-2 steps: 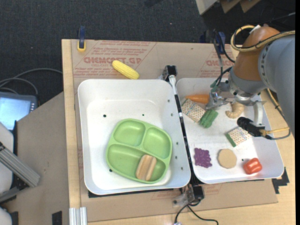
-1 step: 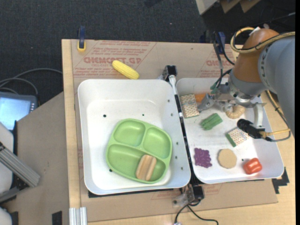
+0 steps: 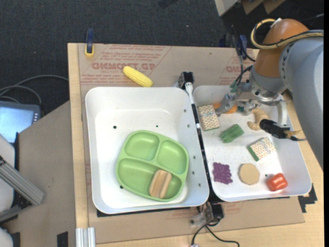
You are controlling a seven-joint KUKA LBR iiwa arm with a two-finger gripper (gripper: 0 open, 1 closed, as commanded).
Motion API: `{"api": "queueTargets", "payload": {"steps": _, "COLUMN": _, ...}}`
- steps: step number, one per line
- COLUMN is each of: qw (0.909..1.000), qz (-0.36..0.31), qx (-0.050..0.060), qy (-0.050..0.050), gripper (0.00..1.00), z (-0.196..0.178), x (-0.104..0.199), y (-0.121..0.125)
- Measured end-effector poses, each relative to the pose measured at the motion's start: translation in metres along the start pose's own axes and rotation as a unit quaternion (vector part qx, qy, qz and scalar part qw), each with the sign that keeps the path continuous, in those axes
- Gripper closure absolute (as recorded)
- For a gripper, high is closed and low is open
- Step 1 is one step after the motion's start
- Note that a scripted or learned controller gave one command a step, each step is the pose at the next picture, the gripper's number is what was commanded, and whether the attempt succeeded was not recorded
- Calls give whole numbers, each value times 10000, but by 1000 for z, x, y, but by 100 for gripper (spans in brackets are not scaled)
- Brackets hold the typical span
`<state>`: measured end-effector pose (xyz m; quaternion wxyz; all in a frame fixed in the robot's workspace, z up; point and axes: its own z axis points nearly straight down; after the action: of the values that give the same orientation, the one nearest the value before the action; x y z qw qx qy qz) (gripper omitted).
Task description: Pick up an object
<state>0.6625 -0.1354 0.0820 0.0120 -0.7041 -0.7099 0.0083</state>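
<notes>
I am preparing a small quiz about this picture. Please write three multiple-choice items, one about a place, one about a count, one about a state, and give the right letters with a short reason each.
1. Where does the yellow corn lie?
A. in the left bin
B. on the bench behind the left bin
C. on the green tray

2. How many compartments has the green tray?
A. two
B. three
C. five

3. How does the hot dog lie?
A. inside a tray compartment
B. on the bin floor
C. between the gripper's fingers

Answers: 1 B, it rests on the board beyond the bin rim. 2 B, two small behind, one long in front. 3 A, in the long front compartment.
</notes>
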Motion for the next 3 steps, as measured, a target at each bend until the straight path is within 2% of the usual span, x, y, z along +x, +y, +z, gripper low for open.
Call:
{"api": "queueTargets", "payload": {"steps": 1, "qw": 10000, "qz": 49, "qx": -69, "qy": 47, "gripper": 0, "z": -2, "x": -63, "y": 1}}
{"api": "queueTargets", "payload": {"steps": 2, "qw": 10000, "qz": 17, "qx": -94, "qy": 10, "gripper": 0, "z": 1, "x": 31, "y": -99}}
{"api": "queueTargets", "payload": {"steps": 3, "qw": 9999, "qz": 46, "qx": -150, "qy": -26, "gripper": 100, "z": -10, "x": 25, "y": -96}}
